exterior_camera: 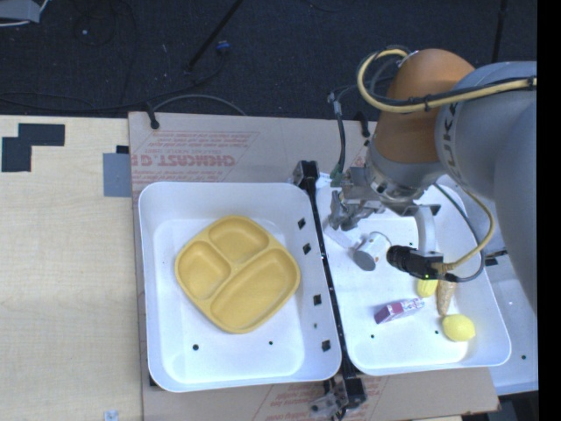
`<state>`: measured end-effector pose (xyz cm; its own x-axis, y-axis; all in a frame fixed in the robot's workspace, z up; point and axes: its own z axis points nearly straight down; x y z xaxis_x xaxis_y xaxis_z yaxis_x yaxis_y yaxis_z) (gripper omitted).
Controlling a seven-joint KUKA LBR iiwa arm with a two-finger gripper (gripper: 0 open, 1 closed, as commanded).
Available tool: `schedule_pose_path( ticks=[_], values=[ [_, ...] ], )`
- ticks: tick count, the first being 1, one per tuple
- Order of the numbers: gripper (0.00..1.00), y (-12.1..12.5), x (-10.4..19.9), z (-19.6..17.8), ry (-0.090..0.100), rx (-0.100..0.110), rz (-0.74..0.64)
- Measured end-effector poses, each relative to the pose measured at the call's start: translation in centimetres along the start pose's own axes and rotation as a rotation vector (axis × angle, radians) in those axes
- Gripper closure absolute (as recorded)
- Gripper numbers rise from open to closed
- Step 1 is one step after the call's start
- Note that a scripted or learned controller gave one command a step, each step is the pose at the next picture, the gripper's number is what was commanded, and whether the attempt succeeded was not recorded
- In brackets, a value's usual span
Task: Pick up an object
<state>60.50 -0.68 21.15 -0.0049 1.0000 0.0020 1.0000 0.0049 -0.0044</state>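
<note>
Camera view: the left bin holds a yellow divided tray. My claw hangs near the right bin's far-left corner; I cannot tell its state.

**Bench surroundings**

Two white bins are set side by side on brown cardboard. A light wooden bench top is seen at left, with dark floor and cables behind.

Yellow divided plate; white bins; yellow ball
</note>
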Motion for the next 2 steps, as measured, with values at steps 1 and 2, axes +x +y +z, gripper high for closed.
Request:
schedule_pose_path(
  ticks=[1, 2],
  values=[
    [1.0, 0.7, 5.9, -0.8, -0.002, -0.003, 0.001],
    [1.0, -0.5, 11.4, -0.5, -0.001, 0.001, 0.0]
  ],
)
